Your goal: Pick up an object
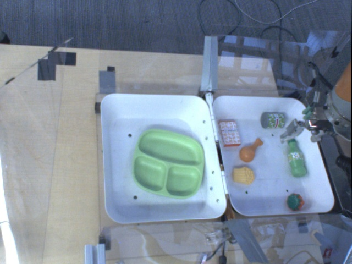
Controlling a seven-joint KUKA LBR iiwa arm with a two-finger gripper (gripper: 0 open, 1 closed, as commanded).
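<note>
- Since the task names no particular object, taking the green bottle (296, 158) as the likely target, because of all the things in the right bin (275, 202) lies closest to the gripper (301, 126).
- Hangs at the far right side of that bin, the gripper, just above the bottle's cap end; fingers spread apart, nothing between them.
- Lies flat on the bin floor near the right wall, just below the gripper in the picture, that is, toward the near edge of the bench.
- Runs with its long axis almost from far to near, only a little tilted; cap end toward the gripper, thick bottom end toward the near edge.
- Judging from this: needs a short move toward the near edge and then down, with the fingers closing across the narrow width, not along the length.
- Could roll sideways if touched off centre, being round.
- Sits also close to the gripper, a small green can (273, 120), on its left, apart from the bottle.
- Stand farther to the left an orange chicken drumstick toy (250, 150), a yellow corn piece (243, 175) and a red-and-white box (229, 132); in the near right corner, a small red and green ball-like toy (295, 202).
- Holds a green divided plate (168, 163), the left bin (115, 147), well apart from the arm.
</note>
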